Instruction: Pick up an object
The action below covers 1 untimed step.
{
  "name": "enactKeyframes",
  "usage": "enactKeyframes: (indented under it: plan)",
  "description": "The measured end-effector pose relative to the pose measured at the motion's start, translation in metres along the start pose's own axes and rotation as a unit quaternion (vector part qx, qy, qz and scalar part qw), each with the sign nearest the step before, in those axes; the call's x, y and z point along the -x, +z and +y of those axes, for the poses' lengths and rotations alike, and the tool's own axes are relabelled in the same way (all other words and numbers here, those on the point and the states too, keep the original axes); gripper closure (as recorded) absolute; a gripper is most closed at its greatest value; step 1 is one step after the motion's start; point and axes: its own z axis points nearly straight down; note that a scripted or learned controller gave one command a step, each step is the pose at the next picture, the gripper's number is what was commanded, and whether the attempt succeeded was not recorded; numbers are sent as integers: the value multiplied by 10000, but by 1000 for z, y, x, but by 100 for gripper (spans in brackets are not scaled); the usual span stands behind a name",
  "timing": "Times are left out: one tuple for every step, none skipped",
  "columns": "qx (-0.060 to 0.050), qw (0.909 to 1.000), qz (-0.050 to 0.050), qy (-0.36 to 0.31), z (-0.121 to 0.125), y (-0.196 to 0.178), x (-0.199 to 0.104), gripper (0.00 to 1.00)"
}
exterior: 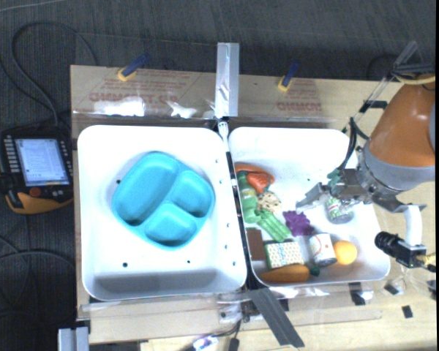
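A: Where's your tool (339, 199) sitting?

B: It sits over the right bin (293, 139), with a small silvery object (340, 211) right beneath it. You cannot tell whether it is clenched or released.

A: And the other objects?

B: Just to its left lie a purple toy (298, 221) and a green one (271, 221); nearer you, an orange ball (344, 252). Well to its left, a blue tray (164, 198) fills the other bin (102, 269).
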Motion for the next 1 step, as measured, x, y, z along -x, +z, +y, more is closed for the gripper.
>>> enactKeyframes:
  plan:
    - [48,9995,-7,320,11,114,-35,0]
